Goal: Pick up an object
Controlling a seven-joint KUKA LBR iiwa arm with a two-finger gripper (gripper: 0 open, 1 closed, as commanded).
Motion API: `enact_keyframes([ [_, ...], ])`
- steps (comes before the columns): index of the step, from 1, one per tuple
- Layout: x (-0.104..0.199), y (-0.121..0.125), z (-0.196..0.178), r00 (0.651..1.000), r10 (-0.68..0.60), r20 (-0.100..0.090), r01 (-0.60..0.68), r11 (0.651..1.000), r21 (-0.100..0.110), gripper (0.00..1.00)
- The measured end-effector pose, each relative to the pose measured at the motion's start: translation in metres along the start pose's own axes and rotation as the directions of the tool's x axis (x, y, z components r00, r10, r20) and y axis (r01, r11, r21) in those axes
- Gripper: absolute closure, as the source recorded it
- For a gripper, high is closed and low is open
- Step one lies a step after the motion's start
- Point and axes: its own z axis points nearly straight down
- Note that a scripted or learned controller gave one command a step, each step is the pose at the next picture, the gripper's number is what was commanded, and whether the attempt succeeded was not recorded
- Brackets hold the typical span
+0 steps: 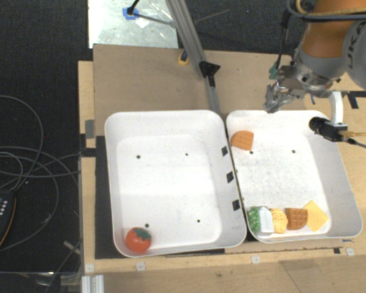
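Above right bin's far rim, claw hanging, pointing down

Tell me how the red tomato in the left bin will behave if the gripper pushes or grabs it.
The tomato looks round and smooth, so a push would probably roll it across the flat floor of the left bin. It sits close to the bin's near-left corner, so the walls may stop it. Its glossy skin suggests it could slip from a two-finger pinch.
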Motion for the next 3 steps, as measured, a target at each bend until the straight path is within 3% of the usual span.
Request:
enact_keyframes([
  [1,0.051,0.000,0.004,1.000,0.000,-0.001,0.000,1.000,0.001,1.00],
  [3,0.163,-0.029,0.005,1.000,-0.001,-0.001,0.001,1.000,0.001,1.00],
])
